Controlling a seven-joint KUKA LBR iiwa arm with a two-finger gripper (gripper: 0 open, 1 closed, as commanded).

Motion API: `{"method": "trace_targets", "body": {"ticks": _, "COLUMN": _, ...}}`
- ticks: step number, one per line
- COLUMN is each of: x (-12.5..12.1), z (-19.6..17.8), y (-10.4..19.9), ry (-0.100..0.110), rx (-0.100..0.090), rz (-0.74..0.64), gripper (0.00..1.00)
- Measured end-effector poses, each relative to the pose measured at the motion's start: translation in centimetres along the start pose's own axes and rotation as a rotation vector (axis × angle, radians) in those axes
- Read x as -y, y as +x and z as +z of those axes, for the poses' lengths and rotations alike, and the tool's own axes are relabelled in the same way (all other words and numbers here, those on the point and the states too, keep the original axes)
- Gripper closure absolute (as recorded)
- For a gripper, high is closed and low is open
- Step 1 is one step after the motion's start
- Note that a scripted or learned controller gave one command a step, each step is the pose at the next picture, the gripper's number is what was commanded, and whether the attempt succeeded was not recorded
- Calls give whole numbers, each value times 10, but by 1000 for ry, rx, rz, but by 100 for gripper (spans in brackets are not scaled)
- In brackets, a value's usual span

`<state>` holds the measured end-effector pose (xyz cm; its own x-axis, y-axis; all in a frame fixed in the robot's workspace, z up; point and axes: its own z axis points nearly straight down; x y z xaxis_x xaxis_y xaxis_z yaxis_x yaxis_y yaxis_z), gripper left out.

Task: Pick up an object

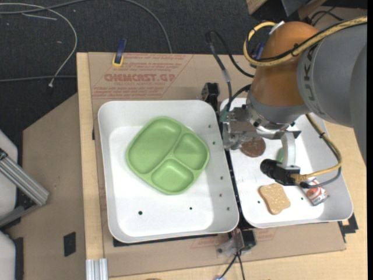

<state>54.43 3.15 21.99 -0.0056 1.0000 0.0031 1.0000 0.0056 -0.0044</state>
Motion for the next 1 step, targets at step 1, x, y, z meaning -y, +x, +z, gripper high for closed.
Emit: {"method": "trace_targets", "body": {"ticks": 1, "x": 11, "z": -10, "y": 53, "ry": -4, "rx": 1, "rz": 1, "gripper": 100}}
